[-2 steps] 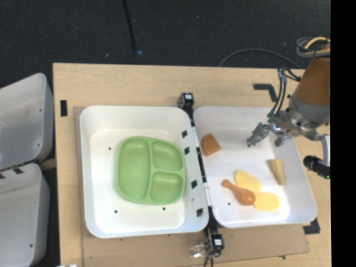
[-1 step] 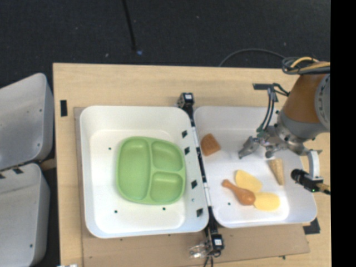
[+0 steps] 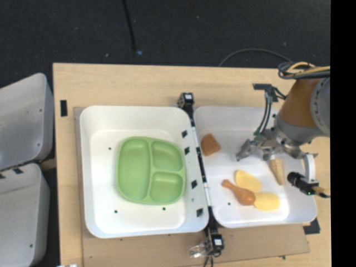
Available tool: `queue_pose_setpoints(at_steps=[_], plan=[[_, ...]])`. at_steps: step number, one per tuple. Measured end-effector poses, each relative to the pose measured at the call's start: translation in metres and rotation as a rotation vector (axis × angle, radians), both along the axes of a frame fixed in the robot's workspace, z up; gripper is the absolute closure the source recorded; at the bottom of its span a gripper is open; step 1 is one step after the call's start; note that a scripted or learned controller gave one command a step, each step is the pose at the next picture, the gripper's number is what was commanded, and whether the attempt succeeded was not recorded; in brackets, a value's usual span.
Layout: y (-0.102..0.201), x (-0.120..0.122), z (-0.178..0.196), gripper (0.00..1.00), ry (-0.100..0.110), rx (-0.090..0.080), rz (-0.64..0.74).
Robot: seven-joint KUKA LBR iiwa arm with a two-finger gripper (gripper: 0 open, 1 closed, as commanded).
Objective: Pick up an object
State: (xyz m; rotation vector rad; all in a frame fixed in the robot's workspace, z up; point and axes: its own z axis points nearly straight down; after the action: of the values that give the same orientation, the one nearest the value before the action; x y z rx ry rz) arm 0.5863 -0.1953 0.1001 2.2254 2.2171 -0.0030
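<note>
Grey gripper [image 3: 261, 148] is hovering over the right bin [image 3: 222, 121], fingers apart and holding nothing. Toy food is clustering at five o'clock: cone [image 3: 276, 169], drumstick [image 3: 240, 192], yellow pieces [image 3: 248, 180]. Crowding risks a glancing, failed grasp.

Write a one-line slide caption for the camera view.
Gripper hovers over the right bin of toy food; green divided plate sits in the left bin.

2 shallow white plastic bins sit side by side on a wooden bench [image 3: 128, 85]: the left bin [image 3: 92, 149] holds a green 3-compartment tray [image 3: 150, 169]; the right bin [image 3: 228, 118] holds a brown bread-like piece [image 3: 210, 144], an orange-brown drumstick [image 3: 239, 192], 2 yellow pieces [image 3: 247, 180] [image 3: 267, 201] and a tan cone [image 3: 276, 168].
</note>
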Motion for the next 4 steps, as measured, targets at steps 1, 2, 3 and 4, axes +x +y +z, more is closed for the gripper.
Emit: queue_pose_setpoints(at_steps=[1,2,3,4], plan=[[-0.001,0.001,0.012,1.00,-0.005,-0.001,-0.003],[-0.008,0.006,0.075,1.00,-0.008,-0.002,0.002],[-0.010,0.008,0.130,1.00,-0.008,-0.002,0.005],[0.048,0.005,0.128,1.00,-0.002,0.002,0.010]])
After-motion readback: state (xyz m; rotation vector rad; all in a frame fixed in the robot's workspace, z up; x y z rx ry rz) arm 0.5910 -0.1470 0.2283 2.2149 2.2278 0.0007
